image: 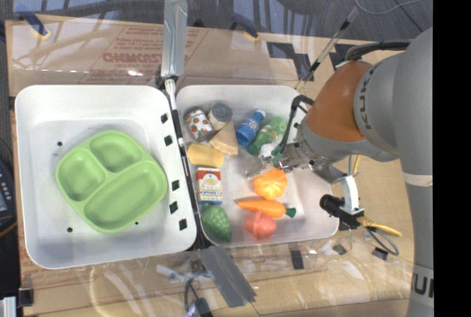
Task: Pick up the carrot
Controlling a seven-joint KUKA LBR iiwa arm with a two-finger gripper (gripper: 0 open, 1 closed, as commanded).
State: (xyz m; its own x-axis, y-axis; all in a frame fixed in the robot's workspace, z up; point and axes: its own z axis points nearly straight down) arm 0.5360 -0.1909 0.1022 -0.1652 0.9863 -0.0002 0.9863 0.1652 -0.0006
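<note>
Grey carpet runs behind a tabletop (pixel 81 51) covered in brown cardboard and clear plastic sheeting, and two shallow white bins sit on it side by side. The left bin (pixel 37 161) carries a light green divided plate (pixel 110 179) with three compartments. The right bin (pixel 309 223) is crowded with toy food.

The carrot (pixel 263 207) lies on its side near the front of the right bin, its orange body pointing toward the left and its small green top toward the right. It rests just in front of an orange fruit (pixel 270 182) and just behind a pink-red round item (pixel 260 225). A green strawberry-shaped piece (pixel 216 222) sits to its left, near the bin's front left corner, and a small red and white carton (pixel 210 185) lies behind that.

The grey arm with its orange band (pixel 340 111) reaches in from the right. The gripper (pixel 282 158) hangs low over the middle of the right bin, just behind the orange fruit and beside a green bottle (pixel 271 133) and a blue bottle (pixel 251 127). The carrot is nearer the camera than the gripper, apart from it, with the orange fruit lying between the two. Whether the gripper is spread or closed cannot be told from this angle, and nothing is visibly held in it.

Further back in the bin are a yellow cheese wedge (pixel 205 155), a patterned ball (pixel 196 122) and a grey can (pixel 220 115).
</note>
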